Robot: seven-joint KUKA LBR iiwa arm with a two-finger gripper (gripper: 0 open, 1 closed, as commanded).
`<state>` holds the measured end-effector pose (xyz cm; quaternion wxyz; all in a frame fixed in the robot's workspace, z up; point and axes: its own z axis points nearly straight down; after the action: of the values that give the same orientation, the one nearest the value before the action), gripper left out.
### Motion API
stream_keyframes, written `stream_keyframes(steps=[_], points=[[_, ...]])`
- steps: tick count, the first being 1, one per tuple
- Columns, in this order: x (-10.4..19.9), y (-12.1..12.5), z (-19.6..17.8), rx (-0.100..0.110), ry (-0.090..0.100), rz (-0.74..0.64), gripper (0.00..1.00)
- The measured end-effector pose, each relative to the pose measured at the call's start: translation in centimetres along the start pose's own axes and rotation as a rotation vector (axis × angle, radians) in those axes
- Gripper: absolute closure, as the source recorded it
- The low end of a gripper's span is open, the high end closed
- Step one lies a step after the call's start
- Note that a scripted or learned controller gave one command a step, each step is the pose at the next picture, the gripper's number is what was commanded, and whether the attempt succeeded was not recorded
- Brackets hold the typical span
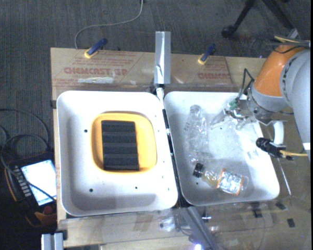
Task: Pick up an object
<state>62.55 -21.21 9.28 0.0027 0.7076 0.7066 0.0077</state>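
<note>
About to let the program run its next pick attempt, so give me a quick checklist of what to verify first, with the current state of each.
1. Target in reach: small bottle lies in the right bin: ok.
2. Bottle free of neighbours: crumpled clear plastic sits apart from it: ok.
3. Gripper above the right bin: ok.
4. Gripper lined up over the bottle: it hangs at the bin's far side: not ok.
5. Something already held: cannot tell.
6. Left bin holds the yellow tray, away from the arm: ok.

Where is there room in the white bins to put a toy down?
Left bin: bare white strips all around the yellow tray, widest along the front. Right bin: crowded, with crinkly clear plastic, a small bottle and the claw; a bare patch sits by its front left corner.
</note>
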Motion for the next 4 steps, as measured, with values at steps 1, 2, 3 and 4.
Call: stream_keyframes(steps=[1,2,3,4], points=[[0.0,0.0,-1.0,0.000,-0.004,-0.001,1.00],[0.0,0.0,-0.9,0.001,-0.004,-0.001,0.00],[-1.0,1.7,-10.0,0.015,-0.010,-0.043,0.00],[0.0,-7.5,-4.8,0.017,-0.006,-0.057,0.00]])
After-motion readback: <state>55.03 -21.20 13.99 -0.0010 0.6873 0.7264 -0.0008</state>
